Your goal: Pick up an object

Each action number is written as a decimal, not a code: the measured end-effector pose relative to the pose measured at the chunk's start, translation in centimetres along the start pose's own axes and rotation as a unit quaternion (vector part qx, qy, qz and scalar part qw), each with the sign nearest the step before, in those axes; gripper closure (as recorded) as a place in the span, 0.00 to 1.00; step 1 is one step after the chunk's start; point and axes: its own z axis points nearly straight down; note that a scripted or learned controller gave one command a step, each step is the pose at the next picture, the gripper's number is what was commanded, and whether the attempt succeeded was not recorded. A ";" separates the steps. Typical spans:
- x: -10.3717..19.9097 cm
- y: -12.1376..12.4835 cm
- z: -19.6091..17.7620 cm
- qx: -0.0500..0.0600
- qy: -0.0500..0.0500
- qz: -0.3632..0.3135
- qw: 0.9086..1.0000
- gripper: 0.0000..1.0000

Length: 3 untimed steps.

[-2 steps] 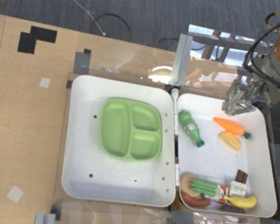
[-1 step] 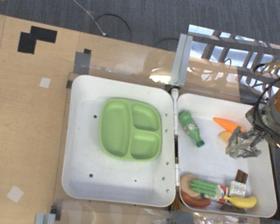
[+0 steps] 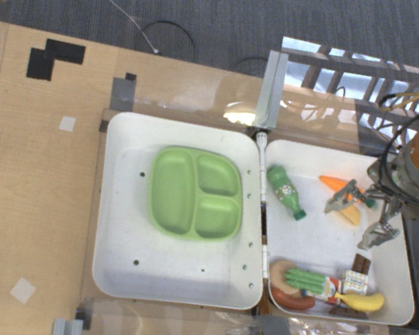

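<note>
My gripper (image 3: pixel 360 216) hangs over the right bin (image 3: pixel 391 263), near its upper right part, and it is open. One finger (image 3: pixel 343 197) points left and the other finger (image 3: pixel 378 234) points down toward the bin floor. A yellow wedge (image 3: pixel 351 216) lies on the bin floor between them, partly covered by the left finger. An orange carrot (image 3: pixel 332 183) lies just left of that finger. Further left, a green bottle (image 3: pixel 285 191) rests tilted near the bin's left wall. Nothing is gripped.
A pile at the right bin's front holds a green bundle (image 3: pixel 308 281), a banana (image 3: pixel 362 301), a reddish piece (image 3: pixel 293 299) and a brown bar (image 3: pixel 361 263). The left bin (image 3: pixel 113 250) holds a green divided plate (image 3: pixel 195 194). A metal frame (image 3: pixel 342 73) stands behind the right bin.
</note>
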 end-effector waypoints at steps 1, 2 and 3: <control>-7.5 -7.3 12.0 0.005 -0.004 -0.089 0.996 0.00; -5.6 -9.6 12.2 0.004 -0.003 -0.106 0.994 0.00; -6.0 -9.8 10.6 0.008 -0.008 -0.104 0.994 1.00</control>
